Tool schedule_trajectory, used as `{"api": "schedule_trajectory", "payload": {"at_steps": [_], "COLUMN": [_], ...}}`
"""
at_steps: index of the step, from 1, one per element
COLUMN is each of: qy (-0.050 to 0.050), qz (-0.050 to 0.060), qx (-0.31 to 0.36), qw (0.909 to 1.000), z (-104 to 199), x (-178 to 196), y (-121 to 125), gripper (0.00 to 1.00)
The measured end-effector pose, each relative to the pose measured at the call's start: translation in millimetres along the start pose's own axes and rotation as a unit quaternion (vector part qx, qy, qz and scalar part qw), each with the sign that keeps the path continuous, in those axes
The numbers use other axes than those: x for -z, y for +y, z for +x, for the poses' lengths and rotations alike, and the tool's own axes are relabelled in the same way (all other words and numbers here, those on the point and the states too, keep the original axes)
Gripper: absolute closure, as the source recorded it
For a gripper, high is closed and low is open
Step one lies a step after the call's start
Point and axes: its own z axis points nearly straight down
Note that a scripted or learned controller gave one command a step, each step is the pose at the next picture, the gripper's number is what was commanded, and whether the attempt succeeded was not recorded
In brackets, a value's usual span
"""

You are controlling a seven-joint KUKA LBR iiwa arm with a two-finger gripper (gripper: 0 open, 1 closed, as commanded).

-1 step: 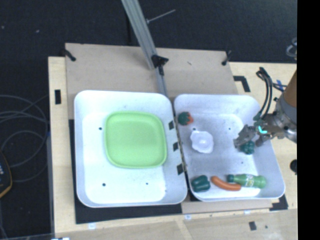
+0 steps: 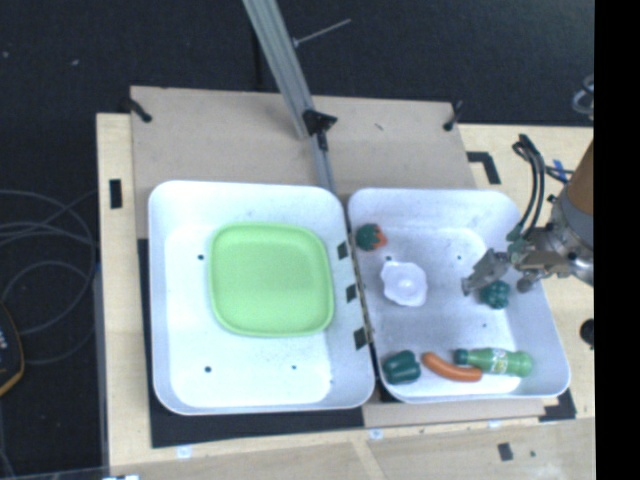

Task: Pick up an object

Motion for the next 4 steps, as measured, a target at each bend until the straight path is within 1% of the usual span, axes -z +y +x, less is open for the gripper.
{"api": "schedule_trajectory", "payload": {"at_steps": [1, 2, 3, 4], "qy": [0.000, 0.000, 0.000, 0.000], "qz": [0.002, 0.003, 0.002, 0.000], "qx": [-0.001, 0.000, 0.000, -0.001], "qw": [1.0000, 1.0000, 1.0000, 1.0000], "z": [-7.1, -1.6, -1.6, -1.8], "x": [-44.4, -101.5, -143.3, -131.1], "y": [-3.2, 2.8, 2.6, 3.9], "gripper": [0.00, 0.00, 0.00, 1.00]}}
